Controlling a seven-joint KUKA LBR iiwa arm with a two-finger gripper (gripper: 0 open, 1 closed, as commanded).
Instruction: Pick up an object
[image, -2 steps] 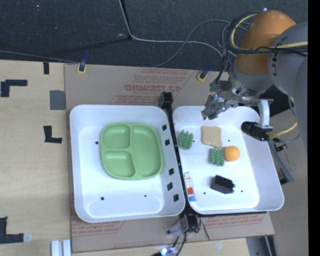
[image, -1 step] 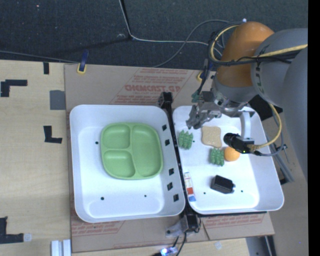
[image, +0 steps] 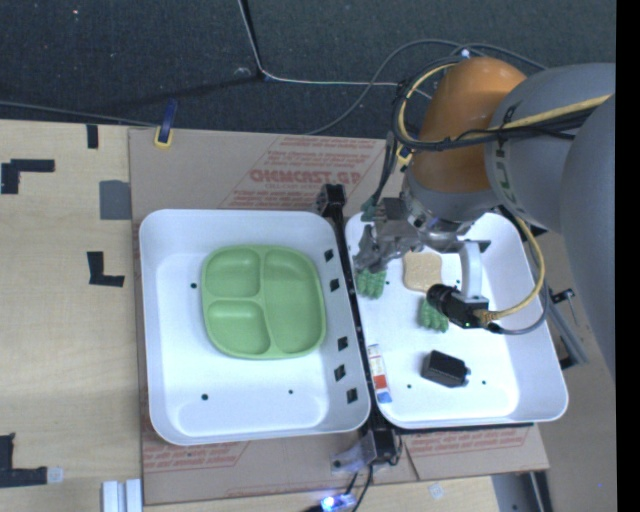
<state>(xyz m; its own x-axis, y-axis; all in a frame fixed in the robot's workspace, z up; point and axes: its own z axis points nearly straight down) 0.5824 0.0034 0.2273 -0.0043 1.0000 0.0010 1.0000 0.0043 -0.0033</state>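
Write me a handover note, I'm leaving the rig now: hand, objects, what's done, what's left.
Hand: low over the right bin, at its upper left corner; grip state unclear.
Right bin: a green piece just under the hand, a second green piece, a tan block, a black block.
Left bin: a green plate.
Done: no pick visible.
Left: grasp one object and lift it.

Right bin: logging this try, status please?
Tool low at right bin's left wall, over a green piece. Grasp unconfirmed. Tan piece, second green piece, black block lie loose.
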